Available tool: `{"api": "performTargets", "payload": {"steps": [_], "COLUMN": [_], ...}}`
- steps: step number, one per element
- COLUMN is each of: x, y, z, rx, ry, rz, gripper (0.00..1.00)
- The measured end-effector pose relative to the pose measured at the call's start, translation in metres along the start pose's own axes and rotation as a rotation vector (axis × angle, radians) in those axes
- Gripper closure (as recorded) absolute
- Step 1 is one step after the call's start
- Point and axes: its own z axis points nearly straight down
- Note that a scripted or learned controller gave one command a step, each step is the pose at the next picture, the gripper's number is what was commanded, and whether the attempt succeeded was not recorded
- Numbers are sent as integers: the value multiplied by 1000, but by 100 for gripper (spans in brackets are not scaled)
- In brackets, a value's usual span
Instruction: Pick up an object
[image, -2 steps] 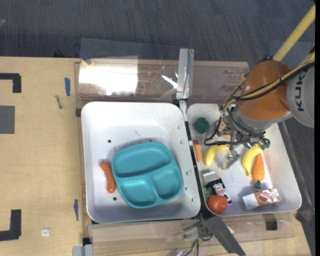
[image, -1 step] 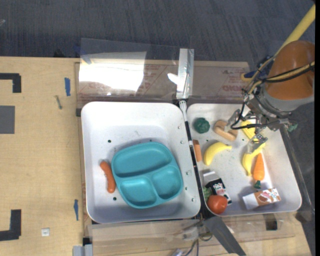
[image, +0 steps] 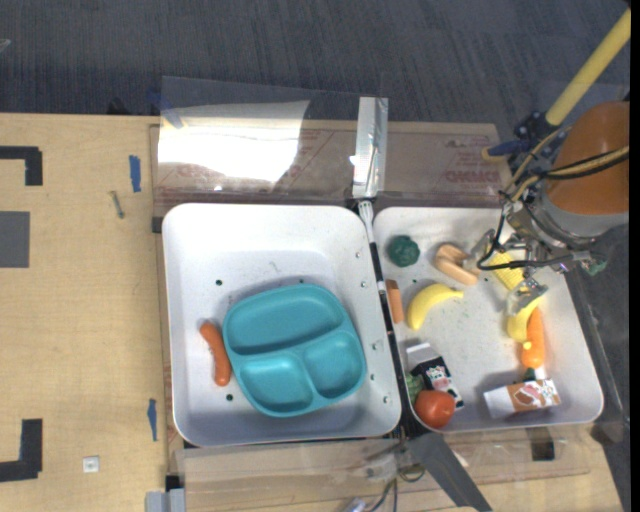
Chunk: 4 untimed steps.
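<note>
The jaws' state cannot be told above the right bin (image: 590, 390); the small carton's (image: 524, 396) label looks illegible.

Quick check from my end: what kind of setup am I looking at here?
Most likely a robot-grasping test bench, not a kitchen. Two shallow white bins, left and right, sit side by side on a plywood bench, holding toy food such as a banana, with the robot arm overhead.
</note>
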Motion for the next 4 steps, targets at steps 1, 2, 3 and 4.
{"api": "performTargets", "payload": {"steps": [1,2,3,4], "x": [25,55,-15,63], "y": [12,53,61,28], "z": [-1,-3,-1,-2], "rx": [3,7,5,8], "ry": [-3,-3,-8,-1], "rz": [42,55,464,375], "gripper": [0,0,0,0]}}
